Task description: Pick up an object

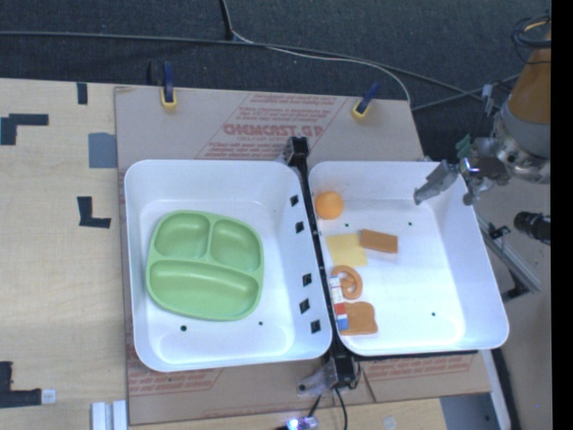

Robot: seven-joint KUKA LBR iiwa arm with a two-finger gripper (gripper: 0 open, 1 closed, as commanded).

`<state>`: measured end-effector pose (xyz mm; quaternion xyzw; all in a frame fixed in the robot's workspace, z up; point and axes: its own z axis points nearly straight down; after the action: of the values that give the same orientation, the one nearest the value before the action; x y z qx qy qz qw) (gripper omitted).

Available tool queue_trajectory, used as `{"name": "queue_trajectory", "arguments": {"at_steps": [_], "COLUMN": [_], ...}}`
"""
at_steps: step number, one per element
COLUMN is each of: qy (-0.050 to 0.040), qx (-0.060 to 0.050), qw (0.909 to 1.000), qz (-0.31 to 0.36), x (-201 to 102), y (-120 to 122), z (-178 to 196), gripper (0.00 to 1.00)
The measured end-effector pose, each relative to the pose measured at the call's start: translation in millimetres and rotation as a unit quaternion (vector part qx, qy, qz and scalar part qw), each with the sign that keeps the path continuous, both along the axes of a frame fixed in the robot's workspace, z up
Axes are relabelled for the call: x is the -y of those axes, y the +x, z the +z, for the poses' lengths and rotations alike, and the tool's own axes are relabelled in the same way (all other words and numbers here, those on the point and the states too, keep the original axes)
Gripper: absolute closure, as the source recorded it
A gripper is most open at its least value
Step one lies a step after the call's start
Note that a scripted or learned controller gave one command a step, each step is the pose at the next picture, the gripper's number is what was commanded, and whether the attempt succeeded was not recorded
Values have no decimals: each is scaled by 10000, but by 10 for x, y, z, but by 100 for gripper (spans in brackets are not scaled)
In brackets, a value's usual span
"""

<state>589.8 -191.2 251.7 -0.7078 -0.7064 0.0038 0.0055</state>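
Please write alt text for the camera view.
The claw hovers above the right bin's far right corner. This bin holds an orange ball and small food toys; the left bin holds a green divided plate.

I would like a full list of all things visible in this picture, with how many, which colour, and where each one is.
white bins: 2, white, side by side on the bench.
divided plate: 1, light green, three compartments, in the left bin.
ball: 1, orange, right bin, near the divider at the back.
brown block: 1, brown-orange, right bin, middle.
yellow slice: 1, pale yellow, flat, right bin, left of the brown block.
pretzel-like ring: 1, orange, right bin, in front of the yellow slice.
toast-like piece: 1, orange-brown, right bin, front left corner.
clamps: 2, yellow and blue, back edge of the cardboard.
gripper: 1, grey, over the back right edge of the right bin, holding nothing visible.
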Motion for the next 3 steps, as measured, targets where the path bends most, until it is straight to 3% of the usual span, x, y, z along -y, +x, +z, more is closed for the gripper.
{"name": "queue_trajectory", "arguments": {"at_steps": [1,3], "qy": [-14,-11], "qx": [60,47], "qw": [10000,10000], "qz": [19,15], "x": [-4,29], "y": [24,-65], "z": [71,-1001], "gripper": [0,0]}}
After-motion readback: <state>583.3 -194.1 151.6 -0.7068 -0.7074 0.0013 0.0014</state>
